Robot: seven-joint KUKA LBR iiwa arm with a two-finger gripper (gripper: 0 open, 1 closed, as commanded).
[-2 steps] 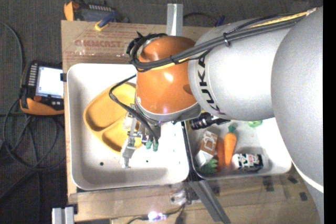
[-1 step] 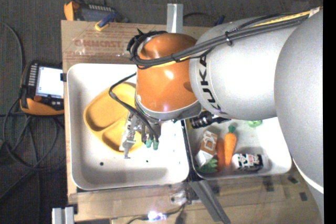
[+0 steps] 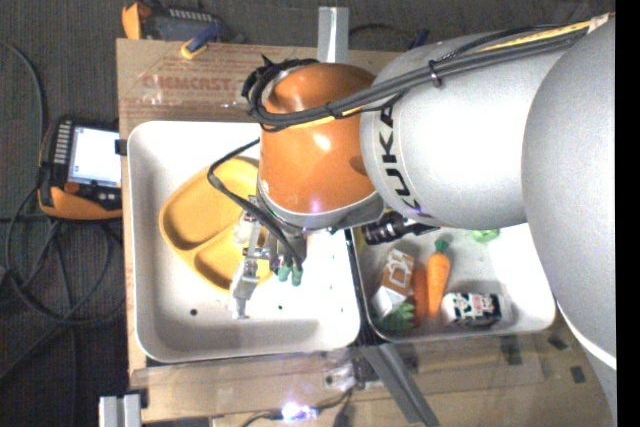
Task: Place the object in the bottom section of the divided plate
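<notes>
A yellow divided plate [image 3: 205, 215] lies in the left white bin [image 3: 160, 315], toward its left and middle. Part of the plate is hidden under the arm's orange band [image 3: 310, 155]. My gripper [image 3: 265, 270] hangs low over the plate's lower right edge, just above the bin floor. I cannot make out any object in it. In the right bin [image 3: 530, 310] lie a carrot [image 3: 435, 285], a small brown box [image 3: 396, 277] and a small dark-and-white container [image 3: 472, 308].
The big grey arm covers most of the right bin and the upper right of the view. A green item [image 3: 485, 236] peeks out beside the arm. A handheld device [image 3: 85, 165] lies on the floor to the left of the bench.
</notes>
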